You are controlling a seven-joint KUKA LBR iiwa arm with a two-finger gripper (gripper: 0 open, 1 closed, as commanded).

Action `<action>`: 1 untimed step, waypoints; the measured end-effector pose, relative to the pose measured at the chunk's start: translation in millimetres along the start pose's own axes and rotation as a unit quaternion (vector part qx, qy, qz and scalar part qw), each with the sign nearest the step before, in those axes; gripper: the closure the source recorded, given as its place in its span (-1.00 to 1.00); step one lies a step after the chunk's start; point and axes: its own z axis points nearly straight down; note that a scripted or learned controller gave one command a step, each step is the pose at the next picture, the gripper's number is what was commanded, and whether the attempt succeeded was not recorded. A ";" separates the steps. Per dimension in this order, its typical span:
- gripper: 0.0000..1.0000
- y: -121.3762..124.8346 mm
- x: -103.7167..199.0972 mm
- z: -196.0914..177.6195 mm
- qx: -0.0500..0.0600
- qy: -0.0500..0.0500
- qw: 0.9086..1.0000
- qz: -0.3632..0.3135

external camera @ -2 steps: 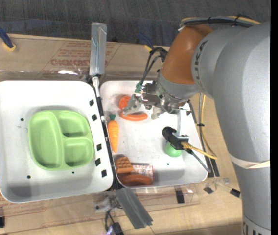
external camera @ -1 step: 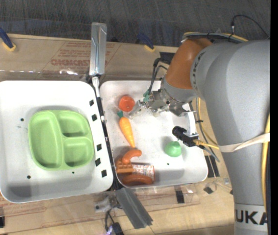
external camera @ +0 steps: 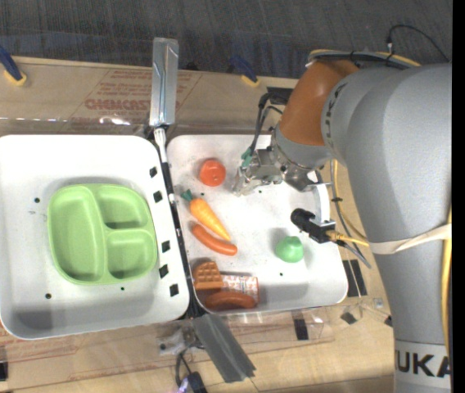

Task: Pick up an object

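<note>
The gripper point(external camera: 253, 177) hangs low over the upper middle of the right bin point(external camera: 331, 281), its metal fingers pointing down toward the bin floor; nothing sits between them, though how far apart they stand I cannot tell from this slant; just to its left, close but apart, lies a round red tomato point(external camera: 212, 172); below that an orange carrot point(external camera: 209, 214) with a green top lies at a slant, and touching its lower side is a reddish sausage point(external camera: 214, 239); further toward the bin's right lies a green ball-shaped thing point(external camera: 290, 250), near a black fitting on the arm; at the near edge of the bin sit a brown waffle-like piece point(external camera: 207, 275) and a packaged bar point(external camera: 239, 284), side by side, over a dark brown piece; the grey arm point(external camera: 396, 178) with its orange band point(external camera: 310, 105) fills the right; the left bin point(external camera: 11, 219) holds a green divided tray point(external camera: 101, 233), lying flat near its middle
</note>
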 end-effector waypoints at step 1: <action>-1.00 0.0 0.1 0.1 0.000 0.000 1.000 0.000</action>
